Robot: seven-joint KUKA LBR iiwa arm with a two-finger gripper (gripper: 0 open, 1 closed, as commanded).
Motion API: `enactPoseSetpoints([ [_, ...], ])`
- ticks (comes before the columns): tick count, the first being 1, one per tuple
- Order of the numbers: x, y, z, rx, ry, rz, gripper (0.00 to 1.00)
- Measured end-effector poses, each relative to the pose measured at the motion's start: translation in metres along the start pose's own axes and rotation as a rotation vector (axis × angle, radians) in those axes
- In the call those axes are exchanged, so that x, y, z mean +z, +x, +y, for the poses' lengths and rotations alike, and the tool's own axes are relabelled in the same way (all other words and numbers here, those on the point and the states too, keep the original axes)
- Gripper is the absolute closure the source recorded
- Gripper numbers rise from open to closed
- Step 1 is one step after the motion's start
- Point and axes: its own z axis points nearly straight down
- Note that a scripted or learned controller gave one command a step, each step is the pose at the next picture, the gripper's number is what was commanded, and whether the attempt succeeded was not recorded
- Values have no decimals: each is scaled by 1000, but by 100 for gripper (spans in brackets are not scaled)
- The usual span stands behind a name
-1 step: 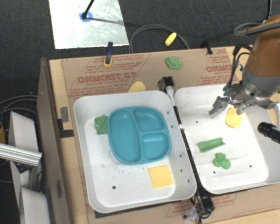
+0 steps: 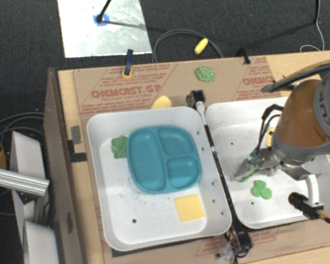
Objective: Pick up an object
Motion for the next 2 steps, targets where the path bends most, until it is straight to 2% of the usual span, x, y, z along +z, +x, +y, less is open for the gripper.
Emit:
enactPoseSetpoints([
  [1,-2,-4,-35,-2,3,-3,0],
  [2,-13,-5,-32,-3,-4,-6,100],
])
